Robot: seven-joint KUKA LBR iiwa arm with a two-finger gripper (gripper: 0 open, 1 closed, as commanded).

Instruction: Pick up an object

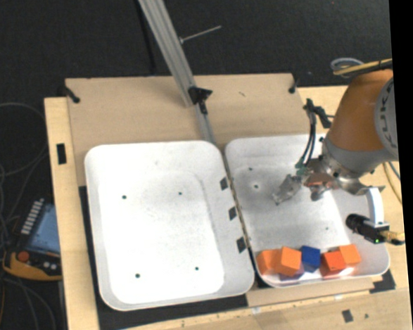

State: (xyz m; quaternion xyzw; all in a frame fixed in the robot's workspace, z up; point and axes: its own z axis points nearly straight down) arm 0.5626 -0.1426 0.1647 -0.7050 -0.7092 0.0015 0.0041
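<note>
While the gripper (pixel 287 189) hangs over the middle of the right bin (pixel 262 157), I'm reading its fingers as empty: nothing sits between them, and how wide they stand I cannot tell from this slanted view. The arm (pixel 359 125) comes in over the bin's right edge, orange band above the wrist.

Everything I could pick is huddled along the near edge of that right bin. Counting now: three orange blocks and one blue block. One orange block (pixel 284 260) sits near the near-left corner, the blue block (pixel 311 257) just beside it, and to its right two more orange ones, a redder block (pixel 332 262) and an orange block (pixel 349 254) pressed against each other toward the near-right corner. The left bin (pixel 157 220) makes two bins in all.

What worries me from here: the blocks are packed tight and hard against the rim. If I drop straight onto the row, a finger could land on top of a neighbour instead of beside the target, and the close would just shove blocks along the wall. The rim itself could catch the near finger and tilt the grasp. And from where the gripper sits now, well apart from the row, closing here grabs only air.
</note>
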